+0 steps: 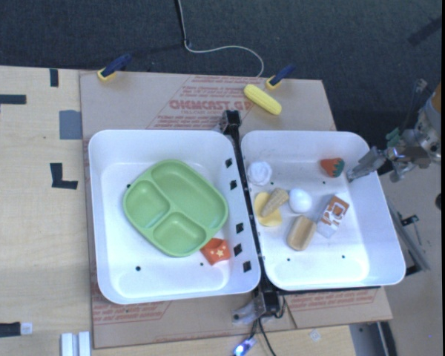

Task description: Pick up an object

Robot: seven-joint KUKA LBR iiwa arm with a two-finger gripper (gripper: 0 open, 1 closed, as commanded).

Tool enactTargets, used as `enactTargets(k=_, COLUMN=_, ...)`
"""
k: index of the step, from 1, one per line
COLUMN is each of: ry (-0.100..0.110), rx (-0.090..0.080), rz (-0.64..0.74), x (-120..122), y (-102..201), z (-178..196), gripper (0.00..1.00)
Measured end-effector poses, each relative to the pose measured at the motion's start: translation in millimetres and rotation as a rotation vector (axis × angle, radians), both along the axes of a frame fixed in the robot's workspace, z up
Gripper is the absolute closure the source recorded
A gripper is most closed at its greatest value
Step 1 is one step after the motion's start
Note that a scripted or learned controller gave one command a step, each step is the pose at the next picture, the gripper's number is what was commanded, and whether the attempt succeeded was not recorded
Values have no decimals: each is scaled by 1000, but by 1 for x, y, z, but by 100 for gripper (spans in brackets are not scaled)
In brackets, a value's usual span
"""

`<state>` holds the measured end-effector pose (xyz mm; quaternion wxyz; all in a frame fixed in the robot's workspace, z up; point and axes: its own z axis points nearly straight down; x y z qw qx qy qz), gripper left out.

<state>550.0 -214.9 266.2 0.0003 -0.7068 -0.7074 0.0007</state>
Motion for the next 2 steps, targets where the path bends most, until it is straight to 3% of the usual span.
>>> enactTargets(k=1, ry=15, rx=6, rz=-1, x=-2, y=-3, z=-156, gripper=0)
enactTargets(k=2, ry=-2, rx=0, rz=3, x=60, y=-2, z=-184, gripper=0)
